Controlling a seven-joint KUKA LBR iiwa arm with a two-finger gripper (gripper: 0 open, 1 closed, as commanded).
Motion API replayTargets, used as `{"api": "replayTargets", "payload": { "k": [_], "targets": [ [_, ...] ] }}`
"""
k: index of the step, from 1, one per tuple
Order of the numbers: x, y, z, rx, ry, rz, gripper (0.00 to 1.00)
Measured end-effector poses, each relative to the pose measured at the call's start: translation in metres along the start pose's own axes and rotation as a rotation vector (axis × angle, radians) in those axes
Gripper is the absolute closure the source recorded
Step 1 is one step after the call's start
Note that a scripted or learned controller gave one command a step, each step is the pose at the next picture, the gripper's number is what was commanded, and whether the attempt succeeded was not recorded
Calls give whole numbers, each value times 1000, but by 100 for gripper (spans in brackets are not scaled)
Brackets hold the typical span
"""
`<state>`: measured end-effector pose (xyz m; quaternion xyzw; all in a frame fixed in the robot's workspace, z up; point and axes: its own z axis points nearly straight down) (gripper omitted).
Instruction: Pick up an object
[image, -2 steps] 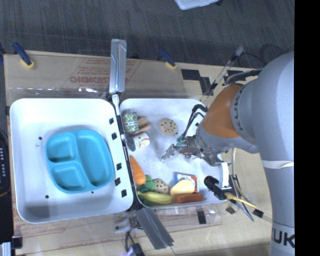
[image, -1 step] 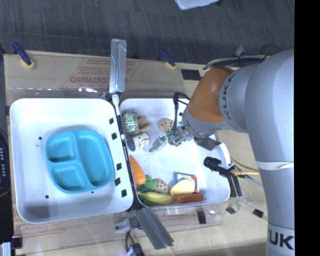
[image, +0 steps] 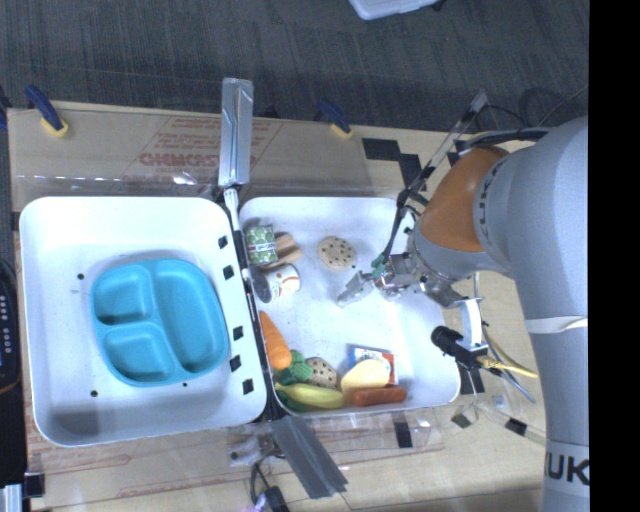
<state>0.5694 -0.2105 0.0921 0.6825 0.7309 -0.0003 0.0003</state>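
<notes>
My gripper (image: 352, 291) hangs low over the middle of the right bin (image: 432, 370), above bare white floor, with the orange-banded wrist (image: 455, 215) behind it to the right. A round chocolate-chip cookie (image: 338, 252) lies just up and left of it, apart from the tip. Further left, by the dividing wall, are a green can (image: 260, 243), a brown roll (image: 287, 245) and a white round piece (image: 282, 282). Along the front edge lie a carrot (image: 275, 342), a second cookie (image: 320, 372), a banana (image: 315, 396), a yellow piece (image: 365, 376) and a red sausage (image: 378, 397).
The left bin (image: 60, 240) holds a blue divided tray (image: 158, 320). A metal bar (image: 236, 130) stands up at the back between the bins. Cables (image: 500, 365) trail beside the arm at the right bin's right rim.
</notes>
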Motion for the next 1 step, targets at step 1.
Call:
{"api": "replayTargets", "payload": {
  "k": [1],
  "targets": [
    [17, -77, 0, 2, 2, -45, 0]
  ]
}}
